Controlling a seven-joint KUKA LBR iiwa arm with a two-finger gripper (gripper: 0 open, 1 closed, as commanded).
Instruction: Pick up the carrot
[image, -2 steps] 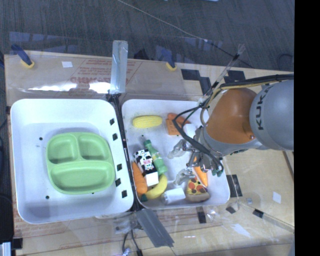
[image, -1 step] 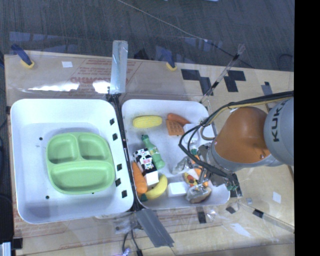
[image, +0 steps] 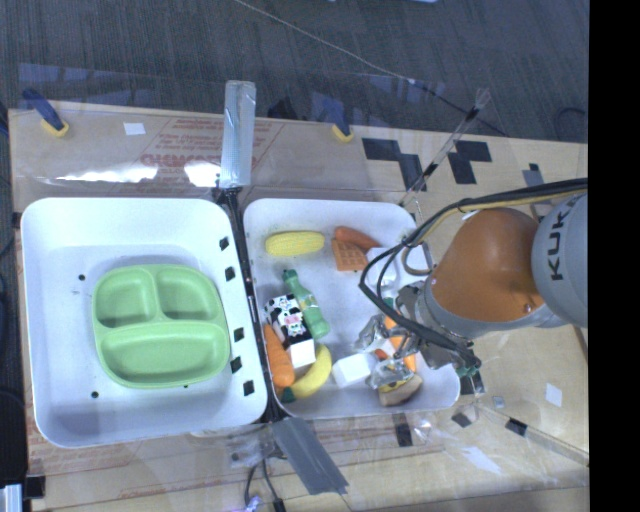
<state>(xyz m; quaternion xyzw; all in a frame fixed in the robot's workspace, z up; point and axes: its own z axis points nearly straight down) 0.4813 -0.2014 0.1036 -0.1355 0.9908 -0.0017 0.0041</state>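
Note:
The carrot (image: 279, 358) is a short orange piece lying along the left wall of the right bin (image: 330, 212), close to the front corner. It is tucked beside a banana (image: 316, 372) and a black-and-white carton (image: 290, 323). My gripper (image: 396, 350) hangs low over the front right part of the same bin, about a hand's width to the right of the carrot and apart from it. Beneath it is a clutter of small items, including something orange and white. The arm's orange band (image: 485, 265) covers the bin's right side.
The right bin also holds a corn cob (image: 295, 243), an orange ridged piece (image: 352, 249), a green bottle (image: 306, 304), a white block (image: 350, 370) and a brown round item (image: 399, 389). A green divided plate (image: 160, 326) lies in the left bin (image: 60, 230).

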